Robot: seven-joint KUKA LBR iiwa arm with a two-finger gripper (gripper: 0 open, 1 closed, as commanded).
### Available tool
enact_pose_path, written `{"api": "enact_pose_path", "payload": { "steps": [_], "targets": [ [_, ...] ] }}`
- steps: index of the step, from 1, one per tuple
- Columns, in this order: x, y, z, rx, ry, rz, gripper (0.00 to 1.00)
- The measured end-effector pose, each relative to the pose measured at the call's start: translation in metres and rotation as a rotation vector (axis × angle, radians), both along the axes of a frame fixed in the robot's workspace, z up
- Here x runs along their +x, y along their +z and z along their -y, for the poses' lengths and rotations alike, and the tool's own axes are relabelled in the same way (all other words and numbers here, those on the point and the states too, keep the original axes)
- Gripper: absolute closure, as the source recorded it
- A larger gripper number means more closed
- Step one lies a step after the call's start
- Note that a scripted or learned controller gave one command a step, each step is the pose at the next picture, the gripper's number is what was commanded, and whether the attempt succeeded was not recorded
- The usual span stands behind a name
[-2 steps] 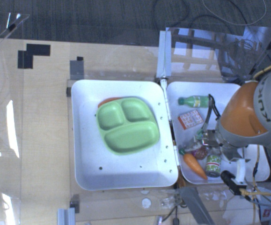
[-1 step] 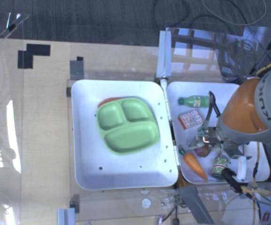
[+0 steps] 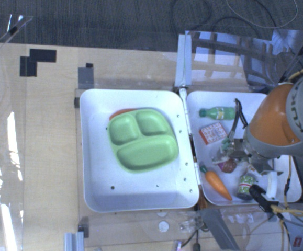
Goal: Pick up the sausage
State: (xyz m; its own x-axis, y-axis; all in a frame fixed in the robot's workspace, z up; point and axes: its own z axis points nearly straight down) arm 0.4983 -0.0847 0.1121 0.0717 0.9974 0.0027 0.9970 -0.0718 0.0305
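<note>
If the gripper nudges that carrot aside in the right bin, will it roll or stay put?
The carrot is tapered and round, so it would probably pivot in an arc around its thin tip rather than roll straight. It looks smooth, likely plastic, so it may slide easily on the bin floor. It lies near the bin's left wall, which would likely stop it quickly.

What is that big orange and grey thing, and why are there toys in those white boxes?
It is a robot arm, grey with an orange band, reaching in from the right. One camera above the bench looks down at a slant.

Two shallow white bins sit side by side. The left white bin holds a green plastic tray with three compartments. The right white bin holds toy food: a green bottle, a small red and white box, an orange carrot and a small green can.

The robot's gripper is low over a dark reddish piece, probably the sausage it should pick up. I cannot tell whether it holds it.
</note>
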Motion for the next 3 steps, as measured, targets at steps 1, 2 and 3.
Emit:
{"api": "enact_pose_path", "payload": {
  "steps": [1, 2, 3],
  "targets": [
    [0.003, 0.011, -0.001, 0.0, 0.003, 0.006, 1.0],
    [0.023, 0.019, 0.102, -0.007, 0.234, -0.023, 1.0],
    [0.02, -0.021, 0.052, 0.004, -0.298, -0.011, 1.0]
  ]
}}
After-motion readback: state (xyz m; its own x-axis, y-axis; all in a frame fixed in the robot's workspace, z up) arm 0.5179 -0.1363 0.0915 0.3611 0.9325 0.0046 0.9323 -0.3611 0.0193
